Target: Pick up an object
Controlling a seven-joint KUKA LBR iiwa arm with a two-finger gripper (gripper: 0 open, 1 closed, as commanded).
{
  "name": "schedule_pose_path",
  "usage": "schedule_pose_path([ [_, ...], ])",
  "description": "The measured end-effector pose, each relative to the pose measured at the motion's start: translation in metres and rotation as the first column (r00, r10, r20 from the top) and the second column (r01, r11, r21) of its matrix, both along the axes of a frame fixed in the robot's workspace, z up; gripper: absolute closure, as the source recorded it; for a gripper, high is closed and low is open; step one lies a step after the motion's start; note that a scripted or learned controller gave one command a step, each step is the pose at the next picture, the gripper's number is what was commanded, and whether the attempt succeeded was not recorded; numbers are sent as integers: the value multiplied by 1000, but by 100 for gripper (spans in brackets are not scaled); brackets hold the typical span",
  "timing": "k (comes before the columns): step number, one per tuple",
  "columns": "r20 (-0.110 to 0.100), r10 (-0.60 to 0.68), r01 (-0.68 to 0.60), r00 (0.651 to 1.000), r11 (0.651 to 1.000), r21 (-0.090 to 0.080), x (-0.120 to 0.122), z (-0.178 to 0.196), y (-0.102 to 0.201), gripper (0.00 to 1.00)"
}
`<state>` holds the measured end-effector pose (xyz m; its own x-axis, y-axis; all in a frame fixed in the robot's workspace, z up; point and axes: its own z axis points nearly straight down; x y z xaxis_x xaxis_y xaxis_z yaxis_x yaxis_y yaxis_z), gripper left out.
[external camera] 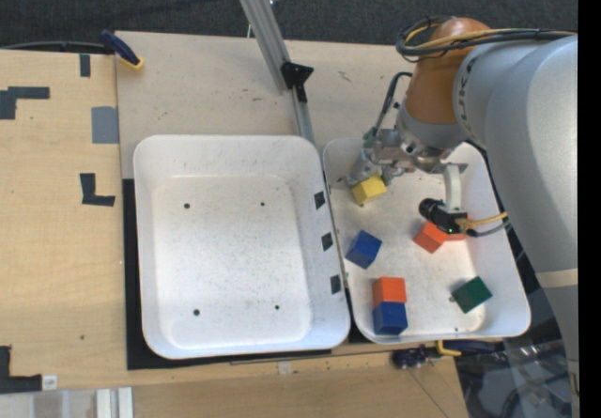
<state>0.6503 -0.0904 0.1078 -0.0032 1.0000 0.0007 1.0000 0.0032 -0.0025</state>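
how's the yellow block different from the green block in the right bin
The yellow block is light yellow; the green block is dark green. The yellow block sits near the bin's far end, right at the gripper, while the green block lies alone near the bin's near right corner, away from the gripper. Both look like small cube-shaped blocks inside the right bin.

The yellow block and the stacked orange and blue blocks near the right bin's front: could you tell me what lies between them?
In the camera view, a single blue block lies between the yellow block and the orange-on-blue stack.
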Motion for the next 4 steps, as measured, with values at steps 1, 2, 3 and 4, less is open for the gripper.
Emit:
schedule_pose_path([
  [1,5,-2,2,1000,1000,-1,5,44,-4,100],
  [2,4,-2,2,1000,1000,-1,7,86,-3,100],
  [3,7,-1,1,1000,1000,-1,18,140,-2,100],
  [4,4,-2,2,1000,1000,-1,18,174,-1,100],
])
